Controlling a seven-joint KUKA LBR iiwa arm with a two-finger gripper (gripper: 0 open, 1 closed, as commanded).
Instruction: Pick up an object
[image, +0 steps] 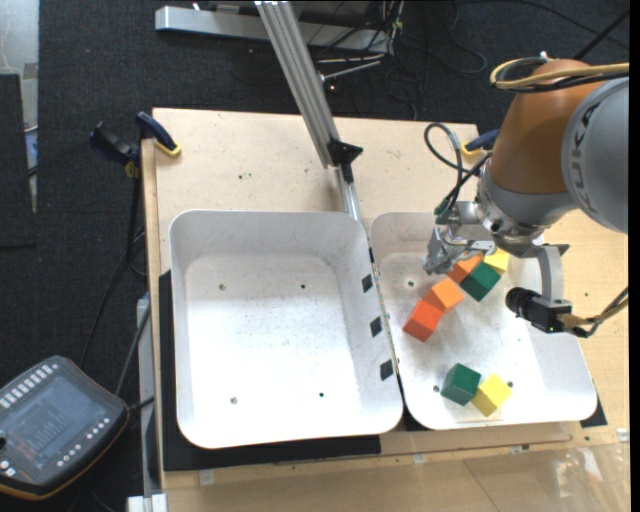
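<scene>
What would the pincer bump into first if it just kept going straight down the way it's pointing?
Most likely the blocks under it: the pincer hangs over the right bin, close above an orange block and the cluster beside it. Depth is hard to judge from this slanted view, so it could meet the bin floor instead.

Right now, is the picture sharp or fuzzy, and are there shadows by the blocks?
Camera view: mostly sharp, the white bins bright but speckles readable; soft, short shadows beside the orange blocks and the green and yellow pair; the hand is dark and cluttered, its details hard to make out.
</scene>
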